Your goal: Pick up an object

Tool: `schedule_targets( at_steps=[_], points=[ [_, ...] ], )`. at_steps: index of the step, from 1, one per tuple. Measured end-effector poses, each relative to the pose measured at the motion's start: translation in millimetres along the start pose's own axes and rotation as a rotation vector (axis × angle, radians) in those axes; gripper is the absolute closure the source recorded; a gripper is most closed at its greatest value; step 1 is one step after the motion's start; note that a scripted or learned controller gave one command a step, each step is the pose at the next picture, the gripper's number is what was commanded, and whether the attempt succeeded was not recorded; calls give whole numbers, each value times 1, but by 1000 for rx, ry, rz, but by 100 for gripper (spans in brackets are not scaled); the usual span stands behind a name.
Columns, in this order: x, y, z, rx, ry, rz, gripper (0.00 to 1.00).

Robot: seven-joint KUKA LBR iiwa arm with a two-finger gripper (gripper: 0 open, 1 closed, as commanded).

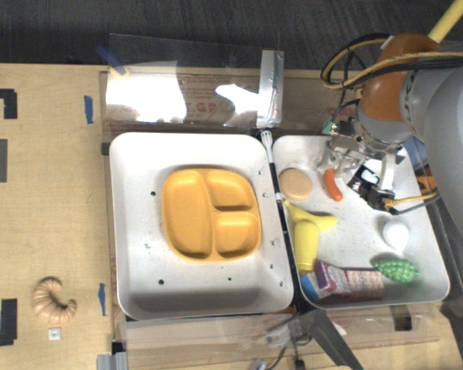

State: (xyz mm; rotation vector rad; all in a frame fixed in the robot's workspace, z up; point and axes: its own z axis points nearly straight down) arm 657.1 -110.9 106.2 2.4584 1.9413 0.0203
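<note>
Carrot (pixel 333 185): small, orange, lying on the floor of the right bin (pixel 417 241) near its back, just below the gripper (pixel 341 154). Gripper low over it; fingers appear spread, nothing between them. Tan disc (pixel 296 183) just left of the carrot. Yellow bottle (pixel 308 233), tube (pixel 347 279), green lump (pixel 395 268) toward the front. Left bin (pixel 131 206) holds a yellow tray (pixel 211 211).

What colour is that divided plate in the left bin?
Yellow-orange; the divided plate shows best in the camera view.
</note>
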Motion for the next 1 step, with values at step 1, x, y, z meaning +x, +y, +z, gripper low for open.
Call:
schedule_targets(
  at_steps=[1],
  points=[
    [51,1,-83,7,-2,59,100]
  ],
)
